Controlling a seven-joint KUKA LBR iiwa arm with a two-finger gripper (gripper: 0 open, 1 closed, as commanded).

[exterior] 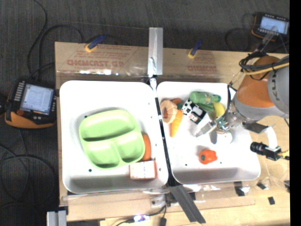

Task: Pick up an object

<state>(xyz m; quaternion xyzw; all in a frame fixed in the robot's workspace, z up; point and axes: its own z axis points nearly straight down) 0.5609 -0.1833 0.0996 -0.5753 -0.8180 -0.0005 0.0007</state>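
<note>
My gripper point(207, 132) hangs low over the right bin point(244, 168), its metal fingers point(202, 129) spread apart with nothing between them. Just left of it lie an orange carrot point(176, 122), a tan rounded toy point(168, 110), and a black-and-white block point(193, 110). Behind the gripper sit a green bottle-like toy point(204, 97) and a yellow banana point(218, 109). A red pepper point(207, 156) rests in front of the gripper, apart from it.
The left bin point(70, 173) holds a green divided tray point(111, 137), an orange object point(146, 147) at its right side and a small pink-white box point(143, 171). A metal divider post point(155, 51) stands behind the bins. Handheld consoles lie off the bench at left point(33, 102) and top right point(272, 26).
</note>
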